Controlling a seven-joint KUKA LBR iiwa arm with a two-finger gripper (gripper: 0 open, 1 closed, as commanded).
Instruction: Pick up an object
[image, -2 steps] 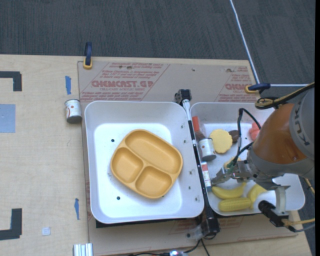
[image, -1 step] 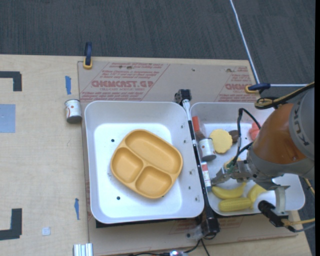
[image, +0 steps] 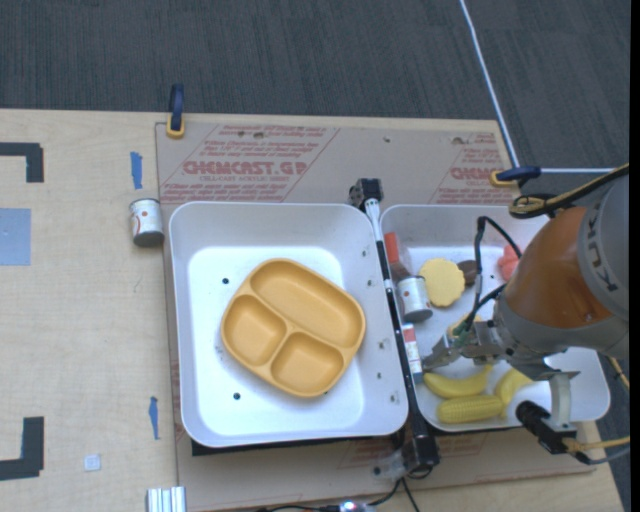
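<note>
The gripper (image: 447, 352) sits low in the right bin (image: 595, 400), its metal fingers reaching toward that bin's left wall — whether they are apart or together I cannot tell, since the view is too small and cluttered there, and nothing can be seen caught between them. Just below the fingertips lies a banana (image: 457, 383), and below that a yellow corn cob (image: 470, 408), both near the bin's front edge. Above the gripper a round pale-yellow piece (image: 443, 282) rests beside a small brown object (image: 468, 270), with a silver can (image: 410, 298) lying against the left wall and something red (image: 392, 247) near the back corner. The arm's orange band (image: 560, 275) and grey wrist cover much of the right half of this bin.

The left bin (image: 195, 240) holds a yellow-orange divided plate (image: 292, 327) — three compartments, set at a slant near the middle. Outside the bins, a small can (image: 146, 221) lies on the wooden bench (image: 70, 330) just beside the left bin's back corner.
</note>
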